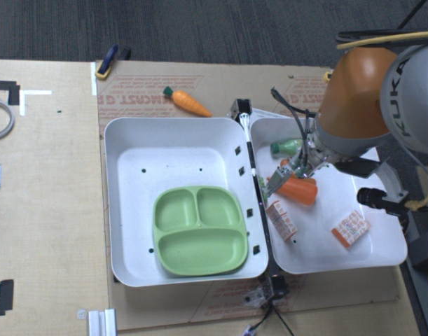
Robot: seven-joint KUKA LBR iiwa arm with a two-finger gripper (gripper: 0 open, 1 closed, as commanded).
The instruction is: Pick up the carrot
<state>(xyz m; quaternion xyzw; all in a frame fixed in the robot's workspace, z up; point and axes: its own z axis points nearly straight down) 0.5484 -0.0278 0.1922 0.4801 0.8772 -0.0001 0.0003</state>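
A thick orange carrot (300, 190) with a green leafy end (275, 183) lies in the right bin (382, 257), near its left wall. My gripper (299, 169) hangs right over this carrot's upper side, under the arm's orange band (357, 93). Whether it touches the carrot is unclear. A second, slimmer carrot (189, 103) with a green tip rests on the cardboard behind the left bin (129, 159), far from the gripper.
A green divided plate (199, 231) sits in the left bin. The right bin also holds a green bottle (287, 146), a red-and-white packet (281, 220) and an orange-and-white box (351, 229). A blue marker (107, 61) lies at the back left.
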